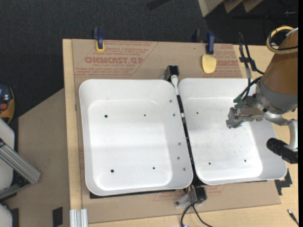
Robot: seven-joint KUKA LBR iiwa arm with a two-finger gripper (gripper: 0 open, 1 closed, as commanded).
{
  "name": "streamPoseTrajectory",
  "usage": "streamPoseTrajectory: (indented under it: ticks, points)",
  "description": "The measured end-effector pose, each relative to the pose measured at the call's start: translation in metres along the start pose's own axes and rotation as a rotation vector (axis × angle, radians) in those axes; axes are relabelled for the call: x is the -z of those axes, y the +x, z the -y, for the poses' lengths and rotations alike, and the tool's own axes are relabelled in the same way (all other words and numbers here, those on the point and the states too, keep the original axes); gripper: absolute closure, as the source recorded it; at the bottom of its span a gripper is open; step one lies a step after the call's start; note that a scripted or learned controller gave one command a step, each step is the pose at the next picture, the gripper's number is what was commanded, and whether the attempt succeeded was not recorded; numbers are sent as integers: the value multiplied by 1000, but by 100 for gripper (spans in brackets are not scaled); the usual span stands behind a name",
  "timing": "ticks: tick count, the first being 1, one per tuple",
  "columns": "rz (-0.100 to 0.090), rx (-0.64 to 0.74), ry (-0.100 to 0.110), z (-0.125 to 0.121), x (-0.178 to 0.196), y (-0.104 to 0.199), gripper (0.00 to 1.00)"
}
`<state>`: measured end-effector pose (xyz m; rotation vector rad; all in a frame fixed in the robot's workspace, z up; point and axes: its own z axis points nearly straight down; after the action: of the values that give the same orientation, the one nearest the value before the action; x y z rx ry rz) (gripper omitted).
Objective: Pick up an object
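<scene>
- Bench (71,126): brown board with red lettering along its far edge; it carries two white bins side by side.
- Clamps: two blue ones on the far edge of the board, one (99,36) above the left bin, one (209,40) above the right bin.
- Left bin (87,141): shallow, rounded corners; small dark dots on its floor.
- Right bin (208,174): same make, touching the left bin along the middle seam; small dark dots and faint specks on its floor.
- Clips: one black clip (171,72) at the far end of the seam, another (196,193) at the near end; a thin dark cable runs along the seam between them.
- Arm (281,74): grey with an orange band; enters from the right, over the right rim of the right bin.
- Jaws: low over the right half of the right bin's floor, pointing left; too small and dark to tell whether they are spread or pressed together; whether anything sits between them cannot be told.
- Yellow piece (209,63): small, rounded, pale yellow; the one loose thing in sight; it lies on the board just beyond the far rim of the right bin, below the right clamp; outside both bins, well apart from the jaws, farther back and to their left.
- Metal rail (19,164): off the bench at the left edge, lying at a slant.
</scene>
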<state>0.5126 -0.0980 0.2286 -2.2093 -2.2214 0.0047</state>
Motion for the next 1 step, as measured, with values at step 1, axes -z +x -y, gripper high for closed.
streamPoseTrajectory:
  ticks: [1]
  points:
    - [2, 3, -21, -15, 101, 62, 100]
